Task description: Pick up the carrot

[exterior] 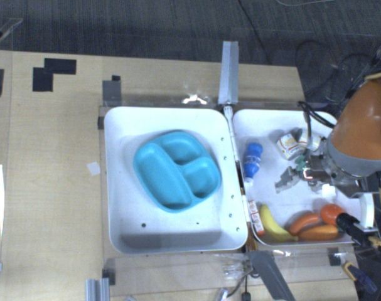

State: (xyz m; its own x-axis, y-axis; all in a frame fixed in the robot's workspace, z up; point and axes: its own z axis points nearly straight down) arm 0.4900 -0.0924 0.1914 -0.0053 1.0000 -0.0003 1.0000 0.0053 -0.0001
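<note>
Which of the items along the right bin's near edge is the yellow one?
The banana, leftmost in that row and curved; the carrot and the pieces beside it are orange or red.

you get even, bright overhead light; glare flares on the left bin [124,168] at its back rim, soft shadows pool inside, and the whole view looks slightly soft.
</note>
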